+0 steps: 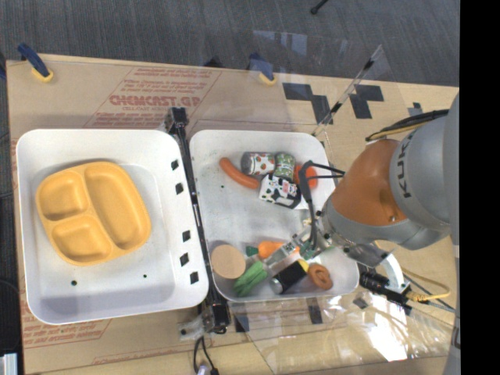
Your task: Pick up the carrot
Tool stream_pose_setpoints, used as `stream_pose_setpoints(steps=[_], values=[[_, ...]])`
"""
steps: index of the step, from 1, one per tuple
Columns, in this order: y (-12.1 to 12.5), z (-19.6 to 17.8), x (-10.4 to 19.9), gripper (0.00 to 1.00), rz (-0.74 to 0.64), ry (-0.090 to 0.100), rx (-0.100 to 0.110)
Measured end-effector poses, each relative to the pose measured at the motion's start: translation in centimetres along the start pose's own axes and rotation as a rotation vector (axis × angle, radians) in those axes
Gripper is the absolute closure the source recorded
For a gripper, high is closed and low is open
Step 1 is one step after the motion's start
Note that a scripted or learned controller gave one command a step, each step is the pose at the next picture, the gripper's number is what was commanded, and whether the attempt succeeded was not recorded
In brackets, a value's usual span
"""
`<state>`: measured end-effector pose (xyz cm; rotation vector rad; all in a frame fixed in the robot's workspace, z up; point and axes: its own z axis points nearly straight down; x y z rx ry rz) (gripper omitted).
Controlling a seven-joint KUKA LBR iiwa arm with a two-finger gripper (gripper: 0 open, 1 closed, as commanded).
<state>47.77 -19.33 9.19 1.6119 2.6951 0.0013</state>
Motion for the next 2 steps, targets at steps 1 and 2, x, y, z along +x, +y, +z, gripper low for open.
stream_pose_setpoints(steps=[1, 2], values=[[3.28, 0.13, 6.27, 0.00, 0.087, 0.007, 0.003], [3.28, -0.85, 6.11, 1.00, 0.082, 0.006, 0.003]])
